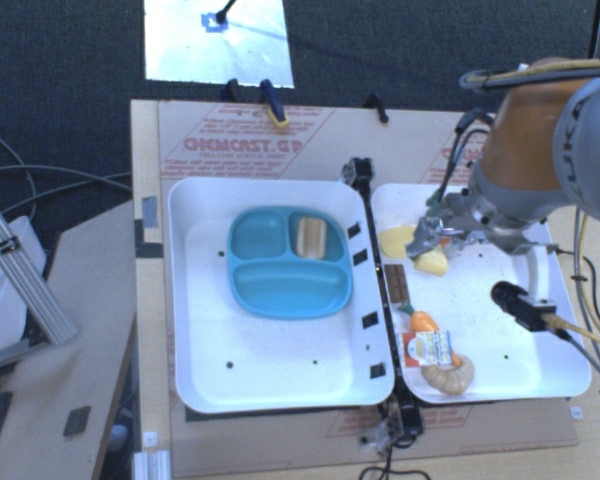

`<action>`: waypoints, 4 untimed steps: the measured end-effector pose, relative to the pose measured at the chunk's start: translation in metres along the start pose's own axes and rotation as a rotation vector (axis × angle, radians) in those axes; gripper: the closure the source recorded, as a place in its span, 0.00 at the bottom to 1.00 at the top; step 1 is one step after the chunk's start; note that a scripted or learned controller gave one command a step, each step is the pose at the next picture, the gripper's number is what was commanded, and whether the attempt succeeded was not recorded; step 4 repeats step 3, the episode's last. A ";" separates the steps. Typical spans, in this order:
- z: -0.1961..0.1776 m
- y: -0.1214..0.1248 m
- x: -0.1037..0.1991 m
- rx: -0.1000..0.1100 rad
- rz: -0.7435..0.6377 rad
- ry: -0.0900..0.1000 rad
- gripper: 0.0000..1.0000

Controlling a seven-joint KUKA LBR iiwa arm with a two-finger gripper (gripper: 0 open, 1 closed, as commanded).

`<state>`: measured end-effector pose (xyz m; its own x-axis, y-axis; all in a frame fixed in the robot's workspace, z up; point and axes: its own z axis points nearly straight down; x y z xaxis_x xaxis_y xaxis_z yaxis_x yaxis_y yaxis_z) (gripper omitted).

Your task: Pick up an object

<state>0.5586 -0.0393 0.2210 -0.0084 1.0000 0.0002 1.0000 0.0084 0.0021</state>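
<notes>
pincer [427,238] low in right bin [555,368], over yellow pieces [432,262] near the divider; finger state: cannot tell. nothing visibly lifted. remaining by judgement: secure grasp, raise clear of bin.

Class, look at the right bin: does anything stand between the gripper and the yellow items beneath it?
Nothing visible does. The gripper hangs right at the yellow pieces in the right bin, no other object between them.
</notes>
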 end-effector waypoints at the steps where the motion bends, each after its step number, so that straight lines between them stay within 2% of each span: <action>1: 0.009 0.013 0.055 0.000 0.000 0.001 1.00; 2: 0.011 0.030 0.110 0.000 -0.002 0.002 1.00; 3: -0.013 0.033 0.139 -0.001 0.001 0.002 1.00; 4: -0.013 0.033 0.139 -0.001 0.001 0.002 1.00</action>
